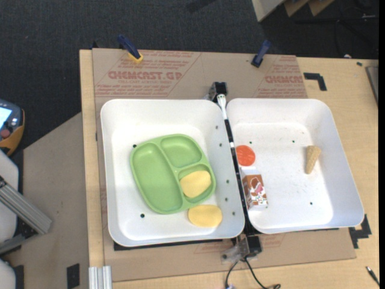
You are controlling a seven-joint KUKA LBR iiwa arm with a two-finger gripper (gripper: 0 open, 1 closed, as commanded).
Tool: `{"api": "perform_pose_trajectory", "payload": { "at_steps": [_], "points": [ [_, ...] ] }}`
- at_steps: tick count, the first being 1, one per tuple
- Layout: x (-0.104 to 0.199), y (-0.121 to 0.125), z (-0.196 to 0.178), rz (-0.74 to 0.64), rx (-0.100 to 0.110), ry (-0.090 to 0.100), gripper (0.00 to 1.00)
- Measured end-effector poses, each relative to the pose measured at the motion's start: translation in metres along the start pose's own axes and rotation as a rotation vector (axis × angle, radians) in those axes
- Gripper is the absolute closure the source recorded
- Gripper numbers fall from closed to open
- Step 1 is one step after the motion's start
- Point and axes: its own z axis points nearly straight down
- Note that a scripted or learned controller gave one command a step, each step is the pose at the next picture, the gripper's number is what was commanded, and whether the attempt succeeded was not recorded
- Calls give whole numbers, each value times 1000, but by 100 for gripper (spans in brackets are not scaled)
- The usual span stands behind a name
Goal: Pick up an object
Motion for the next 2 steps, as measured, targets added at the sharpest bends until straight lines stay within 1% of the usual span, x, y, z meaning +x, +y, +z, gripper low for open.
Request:
{"api": "perform_pose_trajectory", "payload": {
  "at_steps": [1,2],
  "points": [
    [0,-39,-1,3,4,4,100],
    [0,5,23,0,6,3,100]
  ]
}}
